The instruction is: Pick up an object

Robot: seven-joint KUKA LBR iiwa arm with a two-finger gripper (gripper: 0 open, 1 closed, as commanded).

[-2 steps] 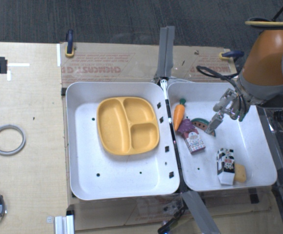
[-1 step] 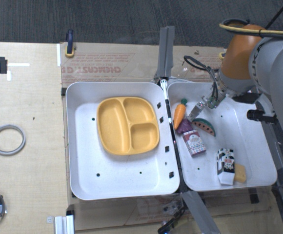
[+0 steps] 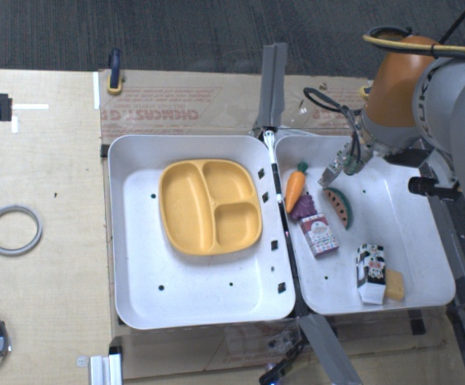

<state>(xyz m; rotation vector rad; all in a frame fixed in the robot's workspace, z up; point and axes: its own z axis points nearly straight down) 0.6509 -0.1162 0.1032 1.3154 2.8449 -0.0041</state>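
Two shallow, glossy white plastic bins with rounded corners sat side by side on the pale wooden tabletop (image 3: 40,311). The left bin (image 3: 136,295) carried a smooth yellow divided plate (image 3: 210,207), roughly square with soft corners and three compartments. In the right bin (image 3: 425,279), a tapered orange carrot (image 3: 295,188) with a small green top lay near the dividing wall, its tip touching a purple piece (image 3: 303,207); just below sat a flat pink-and-white carton (image 3: 319,234). A curved watermelon slice (image 3: 340,207), red with a green rind, lay beside them, and near the front edge a black-and-white milk carton (image 3: 369,273) rested against a small yellow block (image 3: 394,285). The grey arm with its rounded orange band (image 3: 397,87) reached in from the right, and its dark metal pincer (image 3: 338,167) hung just above the upper end of the watermelon slice; whether it was parted or closed could not be told, and nothing was visibly gripped. On the tabletop at far left lay a grey ring (image 3: 11,229).
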